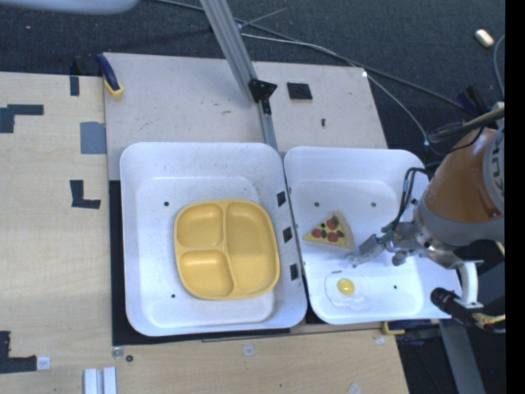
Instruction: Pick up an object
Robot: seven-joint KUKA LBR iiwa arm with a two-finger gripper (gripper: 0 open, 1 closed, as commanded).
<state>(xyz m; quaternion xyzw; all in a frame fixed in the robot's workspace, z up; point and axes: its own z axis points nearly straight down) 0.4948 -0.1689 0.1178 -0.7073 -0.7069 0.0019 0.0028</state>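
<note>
A robotics laboratory: a light wooden bench (49,245) marked with strips of dark tape (80,194) carries two shallow white bins (205,158) set side by side, while a grey-and-orange industrial arm (459,191) reaches in from the right. Loose cables (361,72) trail across dark carpet (394,23) behind the bench, and a slanted metal strut (234,39) rises over the test rig

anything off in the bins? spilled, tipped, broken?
Nothing stands out. The yellow divided plate lies flat in the left bin, a bit askew to the walls. The pizza slice and fried egg lie flat and apart in the right bin. The gripper sits low beside the pizza, touching neither.
</note>
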